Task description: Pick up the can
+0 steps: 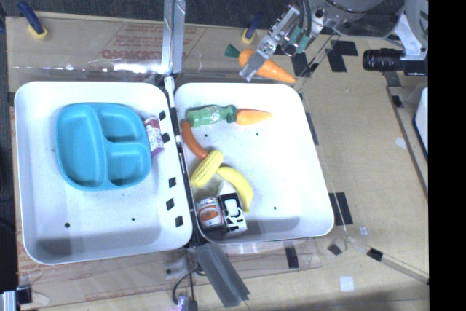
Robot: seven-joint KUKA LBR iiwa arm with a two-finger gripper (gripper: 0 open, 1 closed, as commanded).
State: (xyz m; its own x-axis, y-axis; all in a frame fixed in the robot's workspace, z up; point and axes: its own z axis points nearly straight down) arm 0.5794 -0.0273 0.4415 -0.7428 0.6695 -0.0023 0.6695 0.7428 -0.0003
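The can [209, 213] is small, with a silver top and an orange-red label. It stands in the front left corner of the right bin [291, 178], touching a black-and-white box [232, 214]. My gripper [256, 63] hangs over the back rim of the right bin, far from the can. It overlaps an orange carrot with a green top [277, 72] at that rim. Whether it grips the carrot is unclear.
The right bin also holds a green bottle [210, 115], a second carrot [253, 116], a red sausage [192, 140], a corn cob [206, 166] and a banana [238, 186] close behind the can. In the left bin [44, 229] lie a blue divided tray [102, 144] and a small purple packet [154, 135].
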